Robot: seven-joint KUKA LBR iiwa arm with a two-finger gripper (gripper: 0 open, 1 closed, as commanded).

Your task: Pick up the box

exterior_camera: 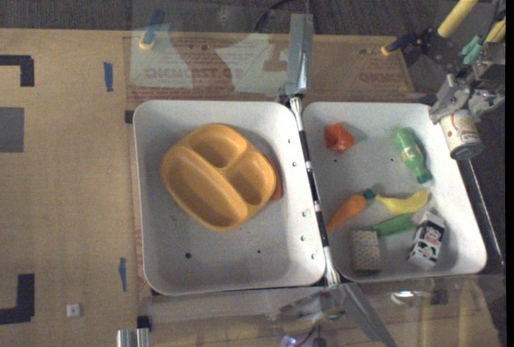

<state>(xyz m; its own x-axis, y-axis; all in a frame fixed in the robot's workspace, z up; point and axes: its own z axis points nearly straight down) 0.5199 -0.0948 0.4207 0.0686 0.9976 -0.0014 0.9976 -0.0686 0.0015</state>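
The camera view looks down on two white bins side by side on the counter (64, 201). The left bin (161, 257) carries a yellow divided plate (218, 174). The right bin (466, 201) holds a small red item (338, 137), a green bottle (410, 154), a carrot (348, 210), a banana (405, 202), a tan sponge-like block (365, 249) and the box (426, 241), a small white carton with dark printing, standing near the bin's near right corner, just beside a green stick-shaped item (393, 226).

The gripper (462, 108) hangs above the far right corner of the right bin, by its rim, and a small can (463, 134) with a white and orange label sits at its tip. Whether the can is truly clamped between the fingers or only lies beneath them cannot be told here, so its state stays unsettled.

The relation that matters: the box lies toward the near edge from the gripper, well apart along the bin's right side and a little inward to the left. Its long axis appears to run roughly from far to near, slightly tilted. To my judgement, the arm must travel toward the near edge and descend with the fingers set across the box's shorter width, minding the bin wall close on the right.
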